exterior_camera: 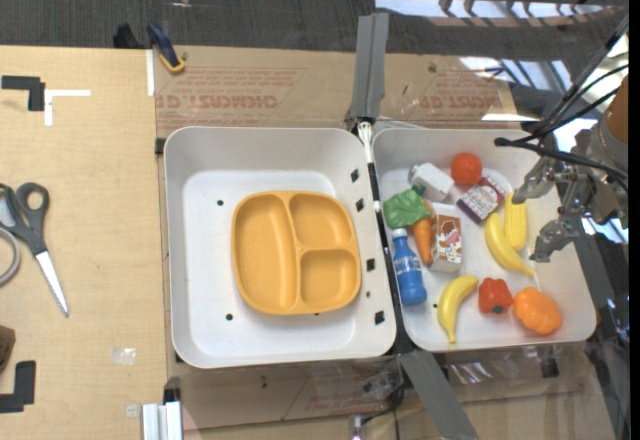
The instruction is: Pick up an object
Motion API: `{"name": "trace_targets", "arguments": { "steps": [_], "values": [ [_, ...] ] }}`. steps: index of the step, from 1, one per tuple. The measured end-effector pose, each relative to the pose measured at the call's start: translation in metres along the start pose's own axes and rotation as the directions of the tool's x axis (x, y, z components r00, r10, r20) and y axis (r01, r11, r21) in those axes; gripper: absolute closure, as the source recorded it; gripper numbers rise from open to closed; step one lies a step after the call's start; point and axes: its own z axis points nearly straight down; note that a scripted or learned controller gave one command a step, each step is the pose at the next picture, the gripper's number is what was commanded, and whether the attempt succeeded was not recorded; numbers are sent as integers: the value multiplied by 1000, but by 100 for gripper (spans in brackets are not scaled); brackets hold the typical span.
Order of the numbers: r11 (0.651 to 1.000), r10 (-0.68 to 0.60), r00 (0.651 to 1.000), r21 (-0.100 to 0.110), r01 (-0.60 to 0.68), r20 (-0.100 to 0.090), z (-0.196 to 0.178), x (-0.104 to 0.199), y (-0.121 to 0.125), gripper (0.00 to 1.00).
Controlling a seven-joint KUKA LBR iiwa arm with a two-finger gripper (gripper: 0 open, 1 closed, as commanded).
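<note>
**Toy food in the right bin: light, hard, slick — choose your hold with care**

While the gripper hangs over the right-hand side of the right bin, its two fingers stand apart with nothing between them, so you have nothing in hand yet.

Camera view: your candidates all lie in that right bin. Nearest the gripper, at about nine o'clock from it, is a yellow banana, lying roughly upright in the frame. At six o'clock from the fingers sits an orange pepper, with a red pepper just beside it and a second banana further toward the bin's middle. A blue bottle lies along the bin's left wall; a small carton, a carrot, a green leafy piece, a tomato and a dark packet crowd the centre and top.

By their look these are hollow plastic play pieces: light, rigid, not fragile, but smooth enough to squirt out of a pinch. You would do best to close across the near banana's narrow middle, crosswise to its length. Round pieces like the tomato are likelier to roll away.

The left bin carries a yellow divided plate.
</note>
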Motion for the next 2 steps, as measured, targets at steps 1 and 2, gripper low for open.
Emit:
{"name": "trace_targets", "arguments": {
  "steps": [1,2],
  "values": [
    [954,299,954,0,-299,0,123,24,36,0],
    [956,294,956,0,-294,4,113,22,37,100]
  ]
}}
